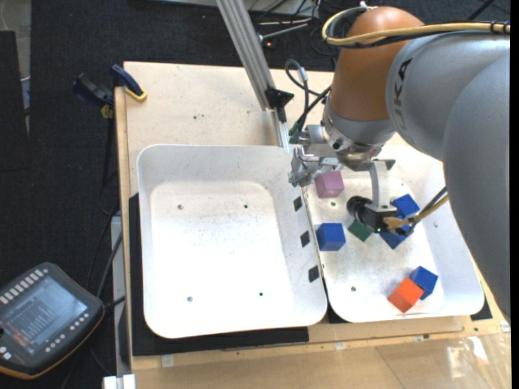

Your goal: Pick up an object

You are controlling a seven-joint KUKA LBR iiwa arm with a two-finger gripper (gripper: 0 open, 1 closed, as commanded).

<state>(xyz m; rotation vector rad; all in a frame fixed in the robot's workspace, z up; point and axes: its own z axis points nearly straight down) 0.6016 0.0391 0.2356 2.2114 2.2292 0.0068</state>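
Several coloured blocks lie scattered in the bin nearer the arm (366,286) as the gripper (310,167) hangs low just beside a pink block (329,185), apparently its nearest target, though whether it is released or clenched cannot be told.

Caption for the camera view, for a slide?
Gripper beside a pink block in the right bin; blue blocks, a green block and an orange block nearby.
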